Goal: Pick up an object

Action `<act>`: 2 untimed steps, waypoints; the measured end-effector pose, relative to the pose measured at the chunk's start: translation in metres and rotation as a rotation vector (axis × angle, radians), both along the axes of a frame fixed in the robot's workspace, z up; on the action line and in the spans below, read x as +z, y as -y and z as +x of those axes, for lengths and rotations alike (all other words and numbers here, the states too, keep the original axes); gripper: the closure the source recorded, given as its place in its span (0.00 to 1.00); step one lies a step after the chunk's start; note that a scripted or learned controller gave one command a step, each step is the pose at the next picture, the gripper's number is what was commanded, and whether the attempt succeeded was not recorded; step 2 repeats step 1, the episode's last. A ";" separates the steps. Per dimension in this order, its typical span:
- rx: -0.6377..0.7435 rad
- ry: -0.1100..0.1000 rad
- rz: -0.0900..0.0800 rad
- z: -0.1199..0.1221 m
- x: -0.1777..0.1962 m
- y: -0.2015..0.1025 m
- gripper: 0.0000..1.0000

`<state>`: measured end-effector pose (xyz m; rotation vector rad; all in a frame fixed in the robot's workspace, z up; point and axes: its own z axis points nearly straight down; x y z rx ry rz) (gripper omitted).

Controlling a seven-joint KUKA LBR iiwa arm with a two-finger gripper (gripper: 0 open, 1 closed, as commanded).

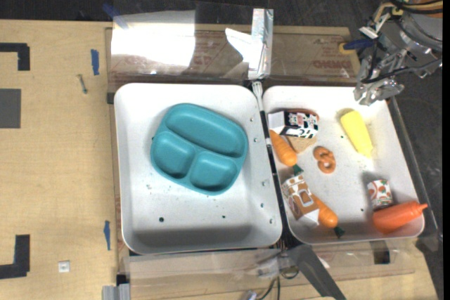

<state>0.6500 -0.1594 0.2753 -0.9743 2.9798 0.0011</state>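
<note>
- While no object has yet been singled out, the nearest candidate is the yellow corn-shaped toy (357, 131) in the upper right of the right bin (402, 151), lying flat with its long axis running from upper left down to lower right.
- Below it, toward the lower right corner, a large orange carrot (397, 216) lies nearly level, its tip pointing right, with a small printed can (379, 192) just beside its upper edge.
- A pretzel (325, 159) sits mid-bin; along the bin's left side lie a cow-print carton (300, 123), a smaller carrot (283, 149) and a brown-and-white box (299, 196) that rests against another carrot (325, 213).
- The gripper (376, 90) hangs at the upper right of the frame, over the right bin's far rim and near the corn toy; whether its claw is apart or together cannot be told. Nothing shows between its tips.
- The scatter looks like loose tipping-in rather than arrangement, judging by the mixed headings.
- In the left bin (133, 172), centre frame, a teal divided tray (199, 146) lies upside-up.
</note>
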 end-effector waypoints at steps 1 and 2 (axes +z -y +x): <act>-0.064 -0.002 -0.003 -0.049 -0.032 0.057 1.00; -0.064 -0.002 -0.003 -0.049 -0.032 0.057 1.00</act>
